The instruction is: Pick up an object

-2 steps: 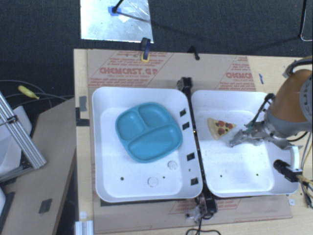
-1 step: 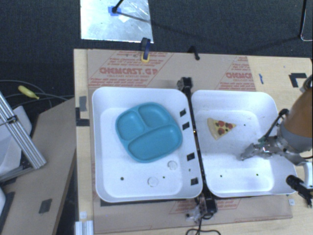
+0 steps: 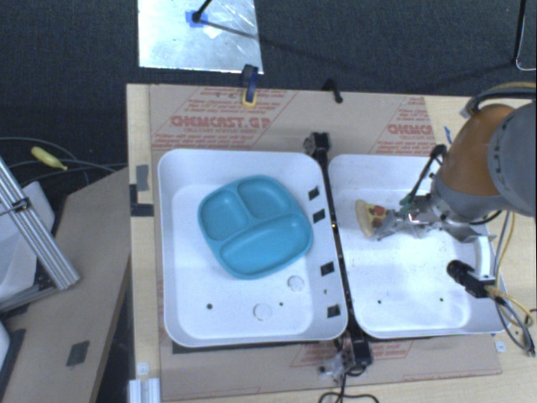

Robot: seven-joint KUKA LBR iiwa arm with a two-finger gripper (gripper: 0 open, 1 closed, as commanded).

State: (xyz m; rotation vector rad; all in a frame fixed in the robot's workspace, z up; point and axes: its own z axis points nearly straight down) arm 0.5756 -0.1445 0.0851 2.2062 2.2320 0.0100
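A small pizza-slice toy (image 3: 366,216), tan with red bits, lies in the right bin (image 3: 403,309) near its upper left. My gripper (image 3: 385,225) reaches in from the right and is low in that bin, its tip right at the slice's right edge, touching or nearly touching it. The grey arm with its orange band (image 3: 470,154) hangs above the bin's right side. The tip is too small and blurred to show how it stands on the slice.
A blue divided plate (image 3: 254,225) lies in the middle of the left bin (image 3: 180,309). A black divider with clips (image 3: 327,225) runs between the bins. Cables (image 3: 482,284) hang along the right bin's right edge.
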